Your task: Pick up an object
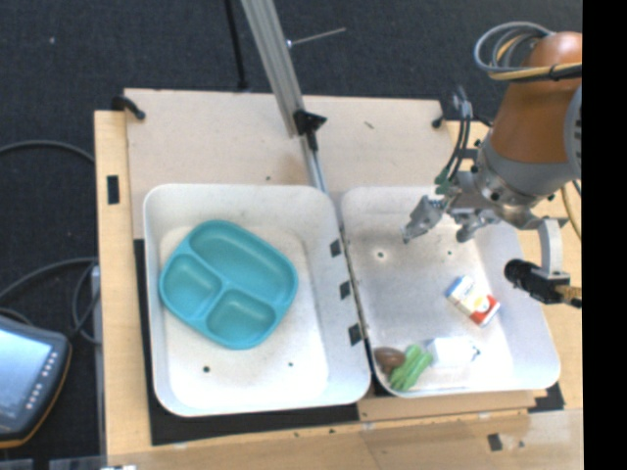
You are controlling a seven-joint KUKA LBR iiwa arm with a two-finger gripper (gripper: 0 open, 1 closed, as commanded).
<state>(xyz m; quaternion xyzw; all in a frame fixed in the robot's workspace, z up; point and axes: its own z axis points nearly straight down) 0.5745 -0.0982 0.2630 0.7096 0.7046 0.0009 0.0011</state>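
My gripper (443, 223) hangs over the far part of the right bin (411, 272), its two fingers spread apart and nothing between them. Nearer the front of that bin lie a small white, red and blue box (472, 300), a white block (453, 351), a green oblong piece (414, 365) and a brown rounded item (390, 358). The box lies in front of the gripper and a little to its right, well apart from the fingers.
The left bin (176, 380) holds a teal divided plate (227, 282). A slanted metal pole (279, 67) runs down to the seam between the bins. A black fixture (534, 280) sticks in at the right bin's edge.
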